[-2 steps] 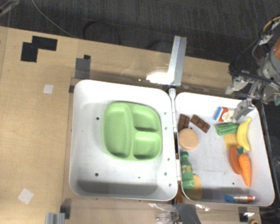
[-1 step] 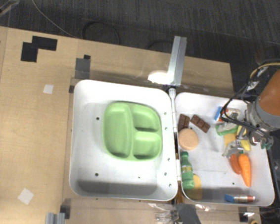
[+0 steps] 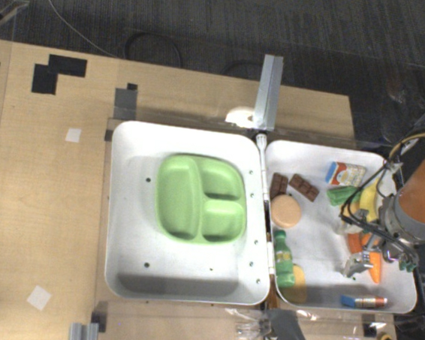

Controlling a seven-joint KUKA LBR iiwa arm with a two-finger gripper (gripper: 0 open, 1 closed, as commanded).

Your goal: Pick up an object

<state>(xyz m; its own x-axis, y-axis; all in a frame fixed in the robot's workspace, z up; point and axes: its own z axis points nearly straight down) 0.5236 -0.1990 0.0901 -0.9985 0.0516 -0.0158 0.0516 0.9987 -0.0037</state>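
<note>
The left bin holds a green divided plate at its middle. In the right bin, chocolate pieces, a tan disc and a green bottle line the left wall. The gripper sits near the right wall among orange items; whether it grips anything cannot be told.
</note>
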